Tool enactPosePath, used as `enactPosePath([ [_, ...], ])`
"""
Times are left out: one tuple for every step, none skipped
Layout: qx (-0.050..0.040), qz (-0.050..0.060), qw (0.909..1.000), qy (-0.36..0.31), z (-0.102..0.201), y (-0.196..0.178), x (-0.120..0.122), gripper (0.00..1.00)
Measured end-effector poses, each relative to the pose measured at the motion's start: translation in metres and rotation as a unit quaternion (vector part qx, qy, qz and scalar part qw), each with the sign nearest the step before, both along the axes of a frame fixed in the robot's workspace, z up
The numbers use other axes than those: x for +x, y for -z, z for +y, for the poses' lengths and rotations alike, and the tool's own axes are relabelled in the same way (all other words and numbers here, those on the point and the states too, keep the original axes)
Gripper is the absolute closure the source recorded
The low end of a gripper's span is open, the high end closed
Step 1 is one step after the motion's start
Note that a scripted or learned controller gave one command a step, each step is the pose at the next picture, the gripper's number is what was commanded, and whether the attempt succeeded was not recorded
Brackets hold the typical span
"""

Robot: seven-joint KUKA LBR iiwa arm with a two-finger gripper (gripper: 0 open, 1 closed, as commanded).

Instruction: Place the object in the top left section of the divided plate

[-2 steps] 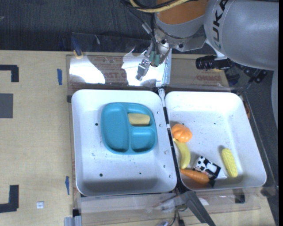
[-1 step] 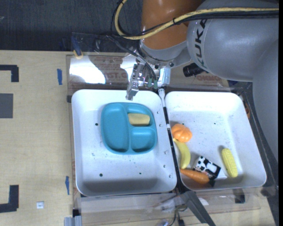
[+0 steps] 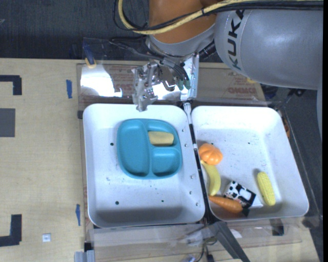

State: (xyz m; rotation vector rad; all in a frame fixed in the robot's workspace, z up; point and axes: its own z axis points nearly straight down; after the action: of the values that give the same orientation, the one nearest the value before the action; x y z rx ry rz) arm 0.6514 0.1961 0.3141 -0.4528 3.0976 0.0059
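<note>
On the left bin's [image 3: 97, 153] floor lies a blue divided plate [image 3: 134, 151], and everything else is easiest placed from it. A pale yellow, oblong object [image 3: 161, 138] lies in the plate's upper right section, close against the divider; the large section on the left and the lower right section hold nothing. Above the plate, past the bin's far rim, the gripper [image 3: 146, 97] hangs over the shiny strip at the back of the counter [image 3: 41, 153]. Its metal fingers point down toward the rim and carry nothing between them, though whether they stand parted or closed I cannot tell from this angle. The grey arm [image 3: 271, 41] with its orange band [image 3: 177, 15] rises up and to the right of the plate. Right of the plate, across the shared rims, the second bin [image 3: 246, 128] holds a small orange pumpkin [image 3: 211, 154] nearest the plate, a yellow banana [image 3: 212, 178] just below it, an orange carrot [image 3: 225, 203] below that, a black-and-white toy [image 3: 240, 193] touching the carrot, and a corn cob [image 3: 265, 187] farthest away.
</note>
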Motion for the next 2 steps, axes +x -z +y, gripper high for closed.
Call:
enactPosePath([
  [-0.0021,0.006,0.9903,-0.139,0.006,0.082,0.015,1.0],
  [-0.0014,-0.003,0.9825,-0.186,0.03,-0.01,0.017,1.0],
])
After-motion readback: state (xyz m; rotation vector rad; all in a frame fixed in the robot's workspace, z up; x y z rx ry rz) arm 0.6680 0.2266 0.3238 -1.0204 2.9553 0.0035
